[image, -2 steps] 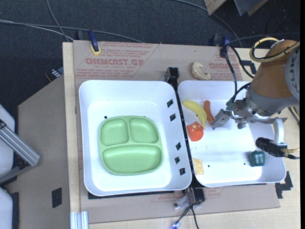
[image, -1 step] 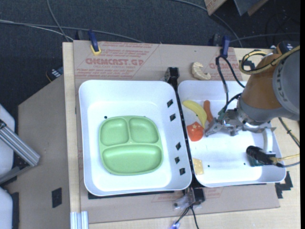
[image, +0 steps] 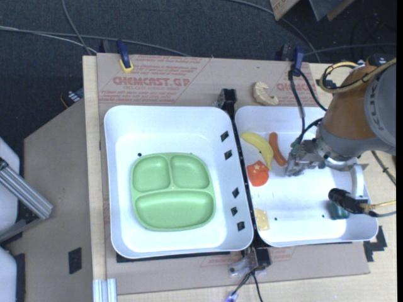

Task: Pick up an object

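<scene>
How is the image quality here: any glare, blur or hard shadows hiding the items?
Camera view: even, soft lighting; the white bins look bright but not blown out; the green tray, banana and tomato are fairly sharp; the gripper is small and murky, its detail hard to read.

A wooden bench board [image: 189, 74] printed with red lettering carries two shallow white bins. The left bin [image: 119, 168] holds a pale green divided plate [image: 173, 190] with two small sections above one large section. The right bin [image: 302, 231] sits just beside it. A tan, curved scrap [image: 265, 94] lies on the board just above the right bin. Two blue and yellow clamps [image: 124, 56] grip the board's far edge. Thin cables [image: 69, 17] trail across the dark carpet [image: 189, 11].
</scene>
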Motion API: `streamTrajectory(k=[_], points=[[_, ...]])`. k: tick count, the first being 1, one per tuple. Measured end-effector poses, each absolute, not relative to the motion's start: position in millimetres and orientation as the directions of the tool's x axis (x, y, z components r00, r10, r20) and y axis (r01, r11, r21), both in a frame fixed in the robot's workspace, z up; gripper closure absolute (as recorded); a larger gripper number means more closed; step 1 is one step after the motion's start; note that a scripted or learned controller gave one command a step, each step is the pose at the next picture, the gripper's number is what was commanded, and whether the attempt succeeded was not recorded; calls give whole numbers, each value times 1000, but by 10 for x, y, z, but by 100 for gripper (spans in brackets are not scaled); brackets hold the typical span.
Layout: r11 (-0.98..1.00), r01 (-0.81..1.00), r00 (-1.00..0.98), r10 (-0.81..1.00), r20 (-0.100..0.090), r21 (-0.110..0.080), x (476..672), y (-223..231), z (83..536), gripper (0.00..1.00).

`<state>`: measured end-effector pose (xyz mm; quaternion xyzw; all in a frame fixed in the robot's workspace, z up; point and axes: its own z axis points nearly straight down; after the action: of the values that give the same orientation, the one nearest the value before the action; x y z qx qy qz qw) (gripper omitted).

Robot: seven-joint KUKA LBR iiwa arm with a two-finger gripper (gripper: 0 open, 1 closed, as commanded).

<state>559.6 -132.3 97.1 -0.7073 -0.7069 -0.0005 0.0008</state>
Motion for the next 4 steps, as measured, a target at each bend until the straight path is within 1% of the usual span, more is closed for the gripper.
streamTrajectory(k=[1, 2, 3, 4], points=[[2, 1000, -2, 1000, -1, 6, 5693, -1258, 1485, 100], [2, 1000, -2, 1000, 0, 5, 5625, -1189, 2015, 100], [1, 1000, -1, 1000, -1, 6, 5638, -1189, 2492, 100], [6, 1000, -6, 1000, 3, -1, 5758, -647, 2375, 100]])
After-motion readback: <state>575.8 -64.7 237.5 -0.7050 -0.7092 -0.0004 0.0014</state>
